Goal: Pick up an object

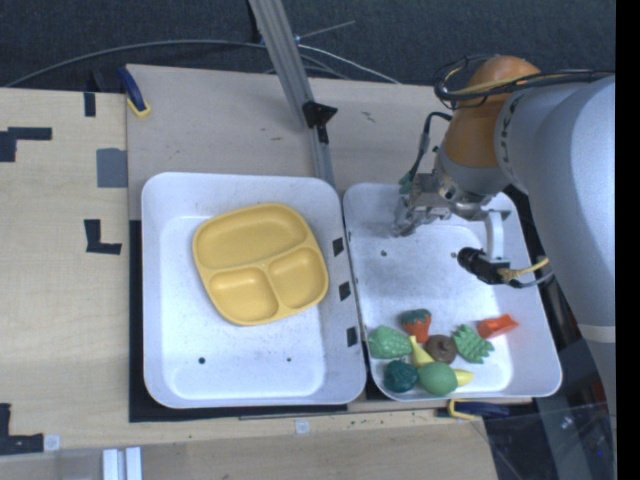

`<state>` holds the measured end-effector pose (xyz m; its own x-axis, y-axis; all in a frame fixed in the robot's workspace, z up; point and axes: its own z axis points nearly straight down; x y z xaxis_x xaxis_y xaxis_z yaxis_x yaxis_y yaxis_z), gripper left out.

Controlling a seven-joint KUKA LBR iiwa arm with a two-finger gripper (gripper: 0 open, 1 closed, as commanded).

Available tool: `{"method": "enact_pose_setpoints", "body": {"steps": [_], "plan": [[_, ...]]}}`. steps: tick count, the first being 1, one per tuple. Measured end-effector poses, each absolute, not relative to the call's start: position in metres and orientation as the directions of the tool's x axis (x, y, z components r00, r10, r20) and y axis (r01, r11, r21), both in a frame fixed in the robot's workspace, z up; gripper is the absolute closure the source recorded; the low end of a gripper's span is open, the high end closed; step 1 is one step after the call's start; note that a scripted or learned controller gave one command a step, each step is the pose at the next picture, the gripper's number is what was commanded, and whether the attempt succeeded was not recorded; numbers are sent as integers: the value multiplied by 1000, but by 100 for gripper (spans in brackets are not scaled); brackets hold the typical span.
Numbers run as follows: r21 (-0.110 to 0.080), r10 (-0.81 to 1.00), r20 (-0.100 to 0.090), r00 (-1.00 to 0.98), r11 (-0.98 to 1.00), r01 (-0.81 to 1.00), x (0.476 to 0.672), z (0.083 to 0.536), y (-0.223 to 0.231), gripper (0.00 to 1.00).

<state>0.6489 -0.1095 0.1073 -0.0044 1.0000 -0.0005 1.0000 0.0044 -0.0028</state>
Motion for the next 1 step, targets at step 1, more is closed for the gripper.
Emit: {"method": "enact_pose_setpoints", "body": {"steps": [1], "plan": [[5,1000,0,-2,2,1000,655,170,-112,100]]}}
